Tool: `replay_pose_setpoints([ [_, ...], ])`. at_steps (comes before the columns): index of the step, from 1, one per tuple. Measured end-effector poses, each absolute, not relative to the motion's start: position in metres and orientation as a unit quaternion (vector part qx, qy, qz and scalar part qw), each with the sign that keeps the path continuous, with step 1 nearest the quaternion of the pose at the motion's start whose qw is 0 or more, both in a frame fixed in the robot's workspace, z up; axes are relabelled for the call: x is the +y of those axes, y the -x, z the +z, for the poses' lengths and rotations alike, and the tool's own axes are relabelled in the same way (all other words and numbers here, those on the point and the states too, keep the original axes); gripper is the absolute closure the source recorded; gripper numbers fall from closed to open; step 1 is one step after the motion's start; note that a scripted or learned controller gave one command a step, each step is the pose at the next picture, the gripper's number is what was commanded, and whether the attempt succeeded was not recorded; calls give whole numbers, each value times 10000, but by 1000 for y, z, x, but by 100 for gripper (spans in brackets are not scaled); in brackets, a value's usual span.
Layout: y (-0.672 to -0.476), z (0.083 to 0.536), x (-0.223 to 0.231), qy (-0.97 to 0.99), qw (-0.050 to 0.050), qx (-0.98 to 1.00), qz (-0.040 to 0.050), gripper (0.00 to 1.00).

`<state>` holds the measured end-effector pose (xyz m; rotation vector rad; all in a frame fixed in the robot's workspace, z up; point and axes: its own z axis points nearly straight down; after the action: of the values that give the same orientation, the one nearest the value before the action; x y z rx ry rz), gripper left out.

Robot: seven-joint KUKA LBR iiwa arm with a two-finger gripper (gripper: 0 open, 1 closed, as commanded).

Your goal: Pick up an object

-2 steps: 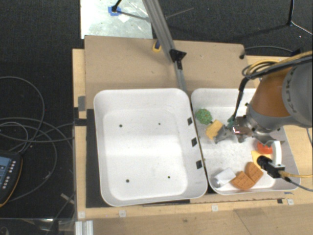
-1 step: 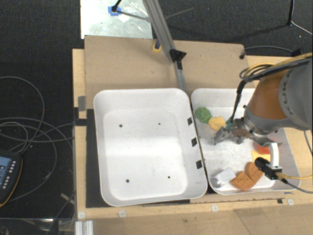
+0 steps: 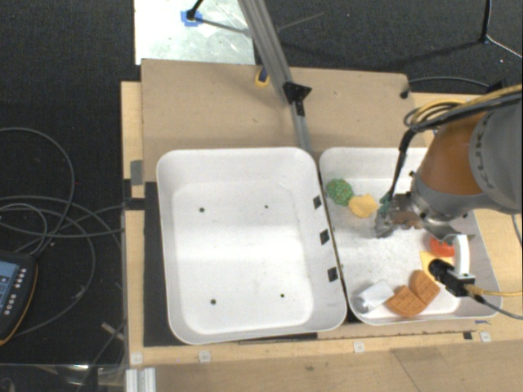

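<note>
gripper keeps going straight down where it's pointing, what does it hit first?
Probably the bare floor of the right bin. The gripper points down just below the yellow object, beside it rather than over it, though depth is unclear.

The arm is showing a grey rounded shell with a broad orange band, yellow and black cables are running along its top, and a dark metal gripper is ending it.
</note>
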<state>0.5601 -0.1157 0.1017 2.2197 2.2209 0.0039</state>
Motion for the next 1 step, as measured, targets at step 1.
replay_pose_setpoints([
  [1,-556,160,-108,-7053,25,7089,20,100],
])
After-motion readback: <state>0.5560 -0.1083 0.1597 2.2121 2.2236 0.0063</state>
